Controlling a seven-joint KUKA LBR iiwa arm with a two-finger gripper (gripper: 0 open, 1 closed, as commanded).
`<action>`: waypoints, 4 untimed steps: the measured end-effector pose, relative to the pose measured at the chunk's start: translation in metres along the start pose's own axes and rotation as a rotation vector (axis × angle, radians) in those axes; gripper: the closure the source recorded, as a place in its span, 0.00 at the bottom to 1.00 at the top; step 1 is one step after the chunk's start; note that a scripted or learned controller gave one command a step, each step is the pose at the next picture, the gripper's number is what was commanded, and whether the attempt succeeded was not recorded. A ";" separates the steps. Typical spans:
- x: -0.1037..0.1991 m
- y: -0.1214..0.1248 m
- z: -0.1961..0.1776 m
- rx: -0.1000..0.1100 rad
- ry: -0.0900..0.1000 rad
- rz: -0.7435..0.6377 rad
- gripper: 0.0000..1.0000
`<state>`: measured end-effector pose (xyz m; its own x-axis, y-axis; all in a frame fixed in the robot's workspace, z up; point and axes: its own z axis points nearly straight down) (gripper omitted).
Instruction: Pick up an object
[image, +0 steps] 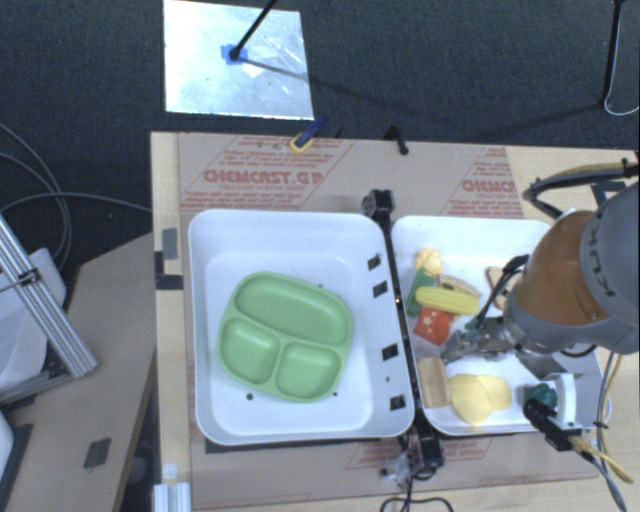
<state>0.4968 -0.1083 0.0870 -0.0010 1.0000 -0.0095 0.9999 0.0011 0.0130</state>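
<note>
The right bin (470, 228) holds several small items. A yellow corn-like piece (446, 298) lies above a red piece (432, 325). A pale yellow lump (478, 396) sits near the front wall, beside a tan block (432, 382). A small cream and yellow figure (428, 263) stands near the bin's left wall. My gripper (468, 346) hangs low over the bin's middle, just right of the red piece and just above the pale yellow lump. I see nothing held in it.
In the left bin (290, 225) lies a green divided plate (285, 335). The grey and orange arm (575, 280) covers the right bin's right side. A black divider with clips (395, 320) runs between the bins.
</note>
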 end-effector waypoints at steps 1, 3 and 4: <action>0.025 0.017 0.003 0.010 0.010 -0.006 0.00; -0.023 -0.004 -0.114 0.008 0.010 -0.005 0.00; 0.028 -0.005 -0.225 -0.002 0.010 -0.010 0.00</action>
<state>0.4890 -0.0785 0.3117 -0.0114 0.9999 -0.0001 0.9998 0.0114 0.0149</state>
